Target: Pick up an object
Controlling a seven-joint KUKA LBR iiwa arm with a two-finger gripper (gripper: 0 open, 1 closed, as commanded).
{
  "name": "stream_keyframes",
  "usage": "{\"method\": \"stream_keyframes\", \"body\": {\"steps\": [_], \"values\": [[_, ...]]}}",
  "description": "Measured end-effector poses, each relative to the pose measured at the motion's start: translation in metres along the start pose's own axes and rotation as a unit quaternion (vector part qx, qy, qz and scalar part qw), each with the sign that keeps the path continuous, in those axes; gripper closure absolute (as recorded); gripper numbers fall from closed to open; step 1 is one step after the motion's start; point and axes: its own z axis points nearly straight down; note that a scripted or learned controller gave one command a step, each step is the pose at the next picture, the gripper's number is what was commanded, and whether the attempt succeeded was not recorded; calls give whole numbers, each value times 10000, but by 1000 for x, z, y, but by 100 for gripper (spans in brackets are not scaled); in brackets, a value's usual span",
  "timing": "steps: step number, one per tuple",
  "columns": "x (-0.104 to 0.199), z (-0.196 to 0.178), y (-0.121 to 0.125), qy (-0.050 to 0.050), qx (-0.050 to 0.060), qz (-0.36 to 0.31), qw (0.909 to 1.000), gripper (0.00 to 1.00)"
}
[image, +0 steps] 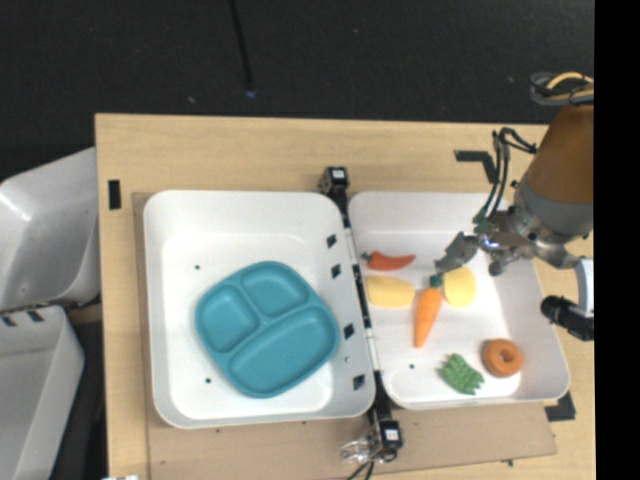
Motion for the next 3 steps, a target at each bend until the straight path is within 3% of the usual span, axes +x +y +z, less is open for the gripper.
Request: {"method": "stream_keyframes", "body": {"steps": [2, 3], "values": [[-2, 108, 4, -8, -18, 15, 10000, 0], [-3, 95, 5, -12, -46, 38, 10000, 100]]}}
